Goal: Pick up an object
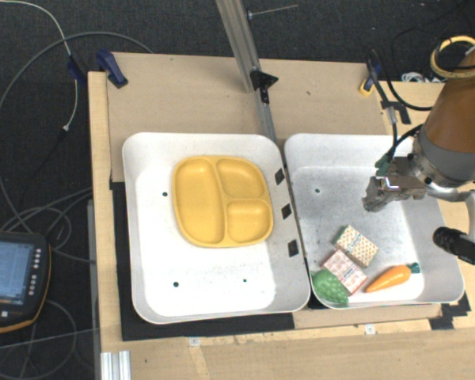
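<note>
fingers [375, 199] hover over the right bin [332, 172], above the carrot [389, 278]; cannot tell if parted.

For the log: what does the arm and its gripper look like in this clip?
The arm is a thick rounded body, orange above and grey toward the wrist. Dark cables loop along its side down to the wrist. The gripper is a small grey metal unit with a spot of green at its mount.

Grey-and-orange robot arm [457, 125] cut off at the right edge; behind its wrist, fingertips of the metal two-finger gripper [374, 202] indistinct.
</note>
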`<state>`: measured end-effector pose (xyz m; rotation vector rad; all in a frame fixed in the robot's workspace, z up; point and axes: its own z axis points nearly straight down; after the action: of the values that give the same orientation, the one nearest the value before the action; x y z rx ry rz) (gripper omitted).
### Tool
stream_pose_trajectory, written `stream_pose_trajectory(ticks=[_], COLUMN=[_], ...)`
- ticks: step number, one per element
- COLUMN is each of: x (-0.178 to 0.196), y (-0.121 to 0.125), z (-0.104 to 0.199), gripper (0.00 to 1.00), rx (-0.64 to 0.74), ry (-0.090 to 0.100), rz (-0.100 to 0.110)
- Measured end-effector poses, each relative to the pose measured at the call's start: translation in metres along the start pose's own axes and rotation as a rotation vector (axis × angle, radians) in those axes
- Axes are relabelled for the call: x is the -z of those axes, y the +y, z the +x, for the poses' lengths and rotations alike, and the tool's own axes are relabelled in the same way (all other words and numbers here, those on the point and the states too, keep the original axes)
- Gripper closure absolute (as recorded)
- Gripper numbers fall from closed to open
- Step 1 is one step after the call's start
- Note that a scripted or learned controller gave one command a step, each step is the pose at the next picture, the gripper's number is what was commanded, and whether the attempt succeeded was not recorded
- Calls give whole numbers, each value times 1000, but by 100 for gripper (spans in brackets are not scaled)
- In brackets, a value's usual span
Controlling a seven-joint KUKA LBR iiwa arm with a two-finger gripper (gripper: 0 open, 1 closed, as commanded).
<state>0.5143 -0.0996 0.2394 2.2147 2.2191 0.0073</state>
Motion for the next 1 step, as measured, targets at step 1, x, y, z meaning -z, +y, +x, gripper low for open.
stream_pose_trajectory(ticks=[1], x=[1], y=[15], z=[58], gripper=[100], rx=[6], ry=[4], rz=[6])
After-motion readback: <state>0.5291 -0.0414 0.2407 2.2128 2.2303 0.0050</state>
